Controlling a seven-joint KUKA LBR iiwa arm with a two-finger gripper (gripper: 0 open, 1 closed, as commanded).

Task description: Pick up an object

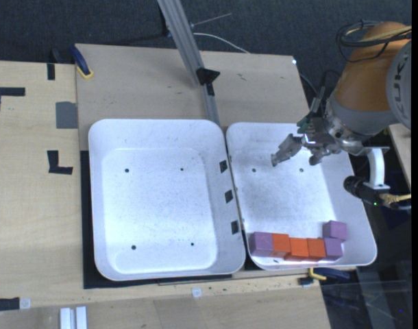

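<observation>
Part of a brand name is seen in dark letters on the grey casing of the arm [401,81], at the frame's right edge: "UK" can be made out, the rest being cut off. No other text or number can be read.

— What sits on the worktop [147,88]?

— Two bins side by side, their inner rims touching: the left bin [103,184] and the right bin [264,132].

— Anything in them?

— A row of blocks [298,244] lies in the right bin, along its near wall, packed against each other and reaching into the near right corner. One block at the right end of the row sits just behind the others.

— And the arm?

— The arm [370,81] comes in from the right, over the far right part of the right bin. Its gripper [291,149] hangs above that bin's far half, well apart from the blocks.

— Behind the bins?

— A slanted pole [185,36] rises from the worktop near the seam between them.
</observation>
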